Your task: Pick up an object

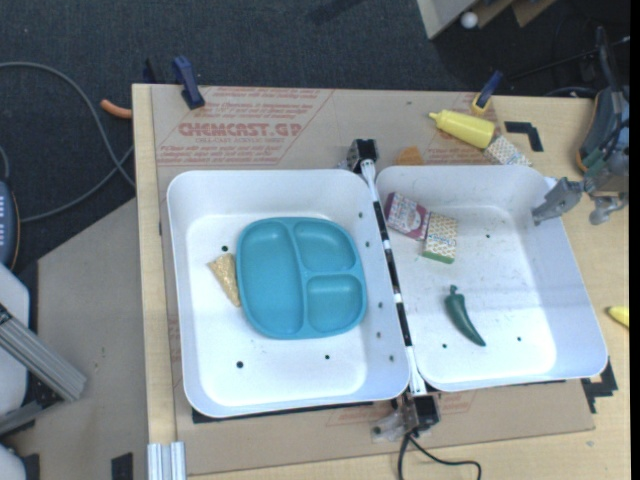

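The table (300,128) carries two shallow white bins side by side. The left bin (200,368) holds a teal plate (300,276) with three compartments; the plate lies flat near the middle of the bin. A small tan, grainy piece (226,276) lies at the left edge of the plate, partly under it or touching it; which of the two is not clear.

The right bin (540,338) holds three things. A green chili pepper (464,316) lies on the bin floor, a little below the middle, with its thin end pointing down and to the right. Near the upper left corner of this bin there is a small pink and white packet (404,215), and just beside it, touching or slightly overlapping, a small block with a speckled top and a green edge (440,237). The pepper is well apart from these two.

The claw (556,198) shows at the upper right rim of the right bin, as a grey metal part that reaches in from the right. It is far from the pepper and from the packet. Nothing is seen between its fingers, and whether they are open or closed cannot be told from this view.

Behind the right bin, on the table, a yellow bottle (463,126) lies on its side.
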`<state>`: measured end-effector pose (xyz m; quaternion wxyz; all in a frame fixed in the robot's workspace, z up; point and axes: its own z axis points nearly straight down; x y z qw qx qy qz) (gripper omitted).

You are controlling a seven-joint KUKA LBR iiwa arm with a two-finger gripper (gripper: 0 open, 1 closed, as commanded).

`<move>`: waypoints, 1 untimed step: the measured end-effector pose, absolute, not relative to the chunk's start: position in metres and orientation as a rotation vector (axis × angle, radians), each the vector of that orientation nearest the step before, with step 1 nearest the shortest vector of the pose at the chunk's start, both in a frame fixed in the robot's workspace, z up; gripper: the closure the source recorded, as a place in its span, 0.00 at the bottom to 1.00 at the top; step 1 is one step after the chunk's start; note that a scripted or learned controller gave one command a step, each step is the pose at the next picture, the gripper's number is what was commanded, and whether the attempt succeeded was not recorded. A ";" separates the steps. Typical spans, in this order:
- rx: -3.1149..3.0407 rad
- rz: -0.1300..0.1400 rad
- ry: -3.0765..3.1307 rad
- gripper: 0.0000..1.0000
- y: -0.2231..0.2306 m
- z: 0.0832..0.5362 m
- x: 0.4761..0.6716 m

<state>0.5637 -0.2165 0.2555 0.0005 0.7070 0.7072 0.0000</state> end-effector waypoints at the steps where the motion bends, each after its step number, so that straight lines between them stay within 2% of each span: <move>1: 2.221 -0.001 2.224 0.00 -0.124 0.170 0.517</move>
